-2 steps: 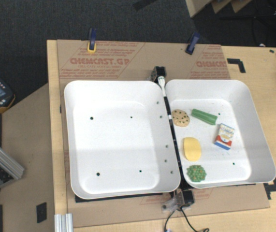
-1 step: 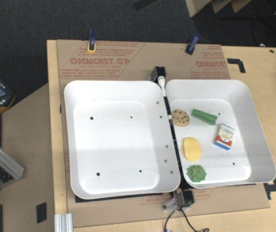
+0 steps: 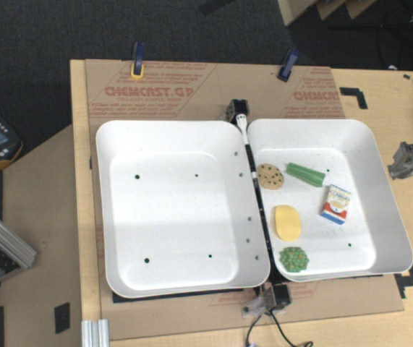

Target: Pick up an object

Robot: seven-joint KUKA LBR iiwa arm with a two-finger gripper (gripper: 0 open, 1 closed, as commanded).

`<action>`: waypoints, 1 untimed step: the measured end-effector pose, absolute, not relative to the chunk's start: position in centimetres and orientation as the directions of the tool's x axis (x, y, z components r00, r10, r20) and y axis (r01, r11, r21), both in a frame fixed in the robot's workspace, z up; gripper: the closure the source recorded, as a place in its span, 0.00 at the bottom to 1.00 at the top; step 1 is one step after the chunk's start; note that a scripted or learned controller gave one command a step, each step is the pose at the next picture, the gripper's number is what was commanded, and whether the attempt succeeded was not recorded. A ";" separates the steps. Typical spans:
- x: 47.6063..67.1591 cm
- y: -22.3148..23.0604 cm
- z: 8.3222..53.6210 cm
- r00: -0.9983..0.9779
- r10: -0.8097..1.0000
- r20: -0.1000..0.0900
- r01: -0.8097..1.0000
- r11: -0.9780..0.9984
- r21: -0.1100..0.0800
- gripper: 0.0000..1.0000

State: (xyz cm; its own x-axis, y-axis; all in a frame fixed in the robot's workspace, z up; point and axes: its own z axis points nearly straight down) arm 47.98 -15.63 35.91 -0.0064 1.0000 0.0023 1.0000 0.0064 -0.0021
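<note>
Lying in the right bin (image 3: pixel 365 147), five small things cluster toward its 9 o'clock wall: a cookie (image 3: pixel 270 176), a green cylinder (image 3: pixel 305 173) at its 3 o'clock, a small carton (image 3: pixel 335 204), a yellow piece (image 3: pixel 288 223) and a green knobbly lump (image 3: pixel 294 259) at 6 o'clock. They sit apart from one another, which leaves room for a grasp on any of them. The left bin (image 3: pixel 119 143) probably waits as the drop side. At the 3 o'clock edge, over the tabletop (image 3: pixel 54 194), the gripper (image 3: pixel 407 159) hangs outside the bin; whether it is released or clenched I cannot tell.
</note>
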 end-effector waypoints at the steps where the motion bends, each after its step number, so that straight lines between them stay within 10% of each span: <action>1: 47.7 -22.2 27.1 0.006 1.000 0.001 1.000 -0.006 -0.008 1.00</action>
